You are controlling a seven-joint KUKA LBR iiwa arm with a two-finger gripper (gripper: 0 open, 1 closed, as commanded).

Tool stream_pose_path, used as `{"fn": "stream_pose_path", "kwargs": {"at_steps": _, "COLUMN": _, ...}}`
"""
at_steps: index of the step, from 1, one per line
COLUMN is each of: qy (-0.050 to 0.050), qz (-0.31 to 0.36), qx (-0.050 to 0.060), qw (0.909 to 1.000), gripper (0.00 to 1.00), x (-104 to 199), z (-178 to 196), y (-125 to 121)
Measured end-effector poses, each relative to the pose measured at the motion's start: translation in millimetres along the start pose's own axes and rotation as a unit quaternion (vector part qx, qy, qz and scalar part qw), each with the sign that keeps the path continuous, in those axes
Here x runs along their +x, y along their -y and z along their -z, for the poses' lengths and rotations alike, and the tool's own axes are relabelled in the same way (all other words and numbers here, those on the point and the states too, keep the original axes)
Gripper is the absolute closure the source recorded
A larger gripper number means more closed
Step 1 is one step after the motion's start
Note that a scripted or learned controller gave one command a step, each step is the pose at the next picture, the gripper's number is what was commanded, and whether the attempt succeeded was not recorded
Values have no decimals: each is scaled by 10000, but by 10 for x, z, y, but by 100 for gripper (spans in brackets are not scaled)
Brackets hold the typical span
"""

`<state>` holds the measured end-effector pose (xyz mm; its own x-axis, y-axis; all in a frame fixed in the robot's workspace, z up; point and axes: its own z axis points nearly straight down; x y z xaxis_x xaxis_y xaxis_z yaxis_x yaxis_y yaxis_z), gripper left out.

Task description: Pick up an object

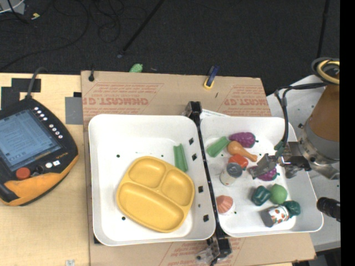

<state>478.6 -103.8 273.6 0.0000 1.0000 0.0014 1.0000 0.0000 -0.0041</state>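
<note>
The gripper [265,167] is seen low over the right bin [302,226], right above a purple toy [268,174] near the bin's middle-right. Whether anything is clamped cannot be told from this angle; the tool's state is left unjudged.

The purple toy is partly covered by the gripper, so its shape is unclear. It lies just beside a dark green toy [259,195] and a light green ball [278,193]. An orange drumstick toy [242,149], purple grapes [243,139] and a red-and-grey can [233,167] are found to its left.

The purple toy is judged light, stiff plastic, likely smooth and a bit slippery, not fragile. It is best taken across its narrow middle, clear of the neighbours. A rounded surface could be squeezed out of the pinch.

The left bin [105,148] carries a yellow tray [155,193] and a green stick [180,157].
</note>
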Motion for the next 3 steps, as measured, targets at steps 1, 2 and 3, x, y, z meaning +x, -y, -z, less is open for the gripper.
{"fn": "stream_pose_path", "kwargs": {"at_steps": 1, "qy": -3, "qz": -4, "qx": 13, "qw": 10000, "gripper": 100, "x": -9, "z": 96, "y": 2}}
{"fn": "stream_pose_path", "kwargs": {"at_steps": 2, "qy": -7, "qz": -18, "qx": 59, "qw": 10000, "gripper": 100, "x": -348, "z": -1259, "y": 60}}
{"fn": "stream_pose_path", "kwargs": {"at_steps": 3, "qy": 9, "qz": 23, "qx": -102, "qw": 9999, "gripper": 100, "x": 231, "z": 1131, "y": -58}}
